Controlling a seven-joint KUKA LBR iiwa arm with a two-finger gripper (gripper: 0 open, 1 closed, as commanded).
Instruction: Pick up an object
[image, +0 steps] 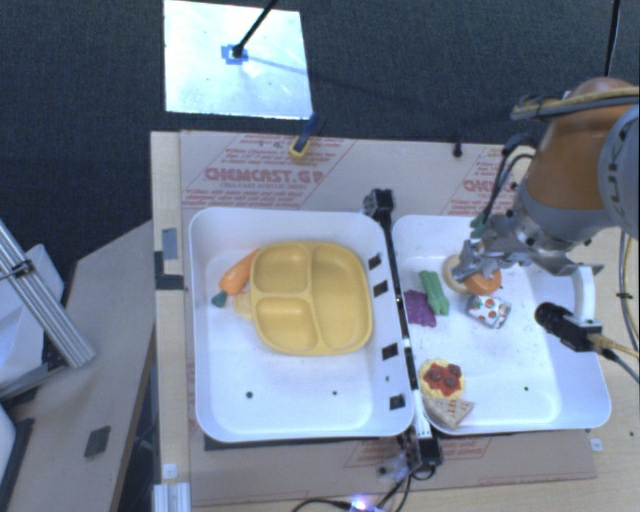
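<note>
Camera view shows the gripper (478, 266) low in the right bin (580, 400) over an orange-and-tan toy (470, 275), its grip impossible to judge, so closing off-centre could nudge the toy into the nearby patterned can (489, 311).

reflective panel (238, 60), metal rails (38, 305), cardboard sheet (265, 175)
</note>
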